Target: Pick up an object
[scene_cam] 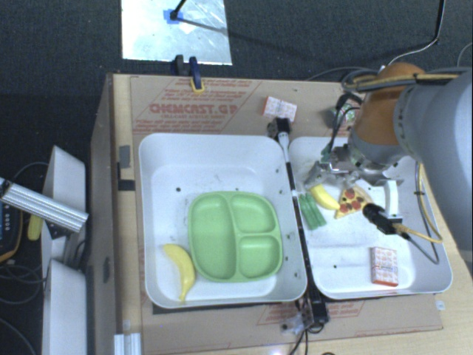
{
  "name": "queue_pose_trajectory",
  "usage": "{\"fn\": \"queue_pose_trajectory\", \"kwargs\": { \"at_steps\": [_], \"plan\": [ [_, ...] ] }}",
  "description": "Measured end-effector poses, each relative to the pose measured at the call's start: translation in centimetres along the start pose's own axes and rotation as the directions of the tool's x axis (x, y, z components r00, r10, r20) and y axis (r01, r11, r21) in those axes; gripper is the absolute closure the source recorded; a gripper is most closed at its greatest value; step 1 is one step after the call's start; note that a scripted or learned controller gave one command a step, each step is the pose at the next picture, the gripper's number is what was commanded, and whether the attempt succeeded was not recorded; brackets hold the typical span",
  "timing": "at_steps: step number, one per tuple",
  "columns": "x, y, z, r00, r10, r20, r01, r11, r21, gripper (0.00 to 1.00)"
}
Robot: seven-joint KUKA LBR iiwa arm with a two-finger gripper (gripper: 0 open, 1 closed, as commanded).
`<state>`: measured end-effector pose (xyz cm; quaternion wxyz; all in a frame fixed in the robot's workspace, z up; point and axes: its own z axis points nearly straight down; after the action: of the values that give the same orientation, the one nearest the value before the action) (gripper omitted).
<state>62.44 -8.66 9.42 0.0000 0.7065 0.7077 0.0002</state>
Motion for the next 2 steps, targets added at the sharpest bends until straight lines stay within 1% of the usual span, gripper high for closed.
{"fn": "queue_pose_trajectory", "kwargs": {
  "at_steps": [1,2],
  "plan": [
    [-1.1,-2.6,0.5,1.0,-0.002,0.003,0.002,1.0,-0.014,0.0],
    [-5.4,1.7,-2.5,1.0,0.001,0.002,-0.001,1.0,-0.005,0.0]
  ]
}}
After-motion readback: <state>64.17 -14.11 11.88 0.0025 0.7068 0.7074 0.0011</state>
